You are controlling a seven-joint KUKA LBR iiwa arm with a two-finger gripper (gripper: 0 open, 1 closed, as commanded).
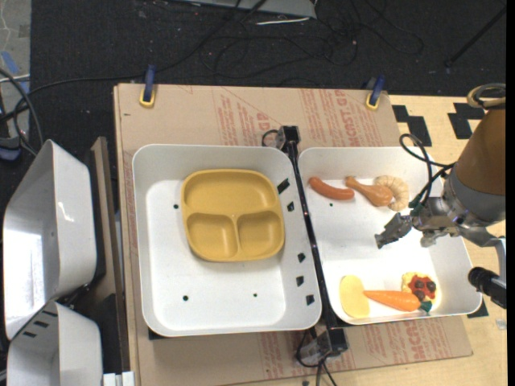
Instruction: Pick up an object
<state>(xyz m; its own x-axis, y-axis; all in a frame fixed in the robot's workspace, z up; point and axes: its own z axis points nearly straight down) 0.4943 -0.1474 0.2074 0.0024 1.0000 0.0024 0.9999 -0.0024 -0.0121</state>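
Bench (241,107): brown board carrying 2 shallow white bins side by side. Left bin (157,296): 1 yellow divided plate (233,214) with 3 compartments, lying flat toward the bin's upper middle. Right bin (354,248): 6 items. Along the far wall, 1 sausage (331,188), 1 drumstick (369,191) just beside it, and 1 pale shrimp (393,186) touching the drumstick's right end. Along the near wall, 1 pale yellow round slice (352,295), 1 orange carrot (393,300) lying across its right edge, and 1 pizza slice (422,286) at the carrot's right end. Arm (483,175): enters from the right, wrist angled down over the right bin. Hand (389,236): dark, low over bare bin floor between the 2 rows of items; whether it is wide or narrow cannot be told; nothing seen held.
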